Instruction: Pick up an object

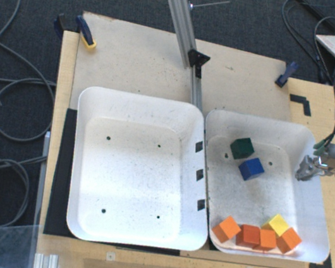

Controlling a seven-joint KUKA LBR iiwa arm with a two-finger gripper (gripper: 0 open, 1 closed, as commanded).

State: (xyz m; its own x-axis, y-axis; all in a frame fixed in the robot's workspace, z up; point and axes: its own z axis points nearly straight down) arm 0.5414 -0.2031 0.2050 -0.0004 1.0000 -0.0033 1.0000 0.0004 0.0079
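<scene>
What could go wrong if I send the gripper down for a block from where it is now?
1. The gripper sits over the right bin's right rim, so a straight descent may strike the wall.
2. The green block and blue block touch at a corner; closing on one could shove the other.
3. The orange blocks and yellow block are packed against the near wall, leaving the fingers little room.

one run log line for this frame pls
phase: approach | gripper: over right bin right rim, holding nothing seen | green cube, blue cube: mid bin | other blocks: front edge
</scene>
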